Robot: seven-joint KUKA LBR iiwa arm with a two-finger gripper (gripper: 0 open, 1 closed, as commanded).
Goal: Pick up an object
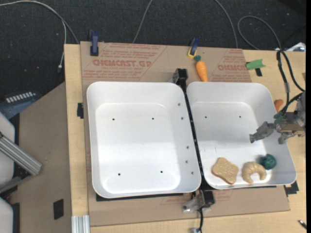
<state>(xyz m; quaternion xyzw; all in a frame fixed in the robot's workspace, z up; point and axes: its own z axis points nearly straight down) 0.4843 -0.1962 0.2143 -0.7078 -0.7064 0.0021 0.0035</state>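
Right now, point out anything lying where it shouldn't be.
A toy carrot lies on the cardboard behind the bins, outside both, near the back corner of the right bin. The cracker, croissant and green piece sit inside that bin at its front edge. Nothing looks spilled or broken.

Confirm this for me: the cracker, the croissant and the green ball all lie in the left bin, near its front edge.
Wrong bin. The camera view shows the cracker, the croissant and the green ball lying in the right bin, near its front edge. The end effector hovers just above them at that bin's right side.
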